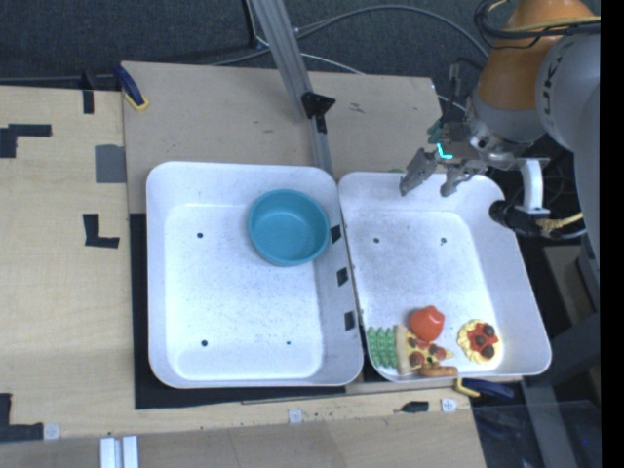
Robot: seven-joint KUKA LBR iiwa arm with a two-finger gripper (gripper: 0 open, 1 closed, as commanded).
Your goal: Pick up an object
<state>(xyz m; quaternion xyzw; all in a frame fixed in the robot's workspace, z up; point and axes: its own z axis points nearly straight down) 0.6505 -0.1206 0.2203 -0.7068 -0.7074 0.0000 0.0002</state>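
The gripper (431, 184) hangs over the far edge of the right bin (507, 291), fingers spread apart and holding nothing. Toy food (429, 339) sits in that bin's near end. A blue bowl (288, 226) sits in the left bin (185, 291).

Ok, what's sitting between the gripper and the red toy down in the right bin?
Nothing: in the camera view, bare white floor of the right bin lies between the gripper, open at the far rim, and the red toy.
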